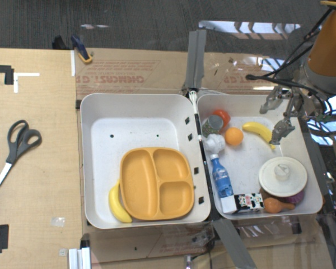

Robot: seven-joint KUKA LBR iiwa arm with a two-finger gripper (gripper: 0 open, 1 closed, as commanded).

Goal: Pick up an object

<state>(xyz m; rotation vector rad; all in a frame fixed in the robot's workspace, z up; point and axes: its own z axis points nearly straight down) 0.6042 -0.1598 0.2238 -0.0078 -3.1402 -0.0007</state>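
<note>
On the far left of the tabletop point(39, 206) lies a pair of scissors point(15, 144) with black handles, blades pointing toward the near edge.

To the right sits the left bin point(101, 116). It holds a yellow divided plate point(157, 182) toward its near side, and a banana point(117, 205) is tucked against the plate's left near edge, partly under it.

The right bin point(311, 156) touches the left one along a shared wall. At its left side, from far to near, are a red and grey object point(215, 121), a white crumpled item point(214, 144) and a blue bottle point(220, 175) with a white cap. An orange ball point(233, 136) rests just right of the red and grey object. A second banana point(259, 131) lies right of the ball. Near the front wall sits a small black and white carton point(249, 202), with an orange, pear-shaped object point(275, 205) beside it. A white lidded bowl point(283, 175) rests on something purple above that.

The pincer point(282, 115) hangs over the far right part of the right bin, just right of the second banana. Its fingers are spread apart and nothing is between them.
</note>
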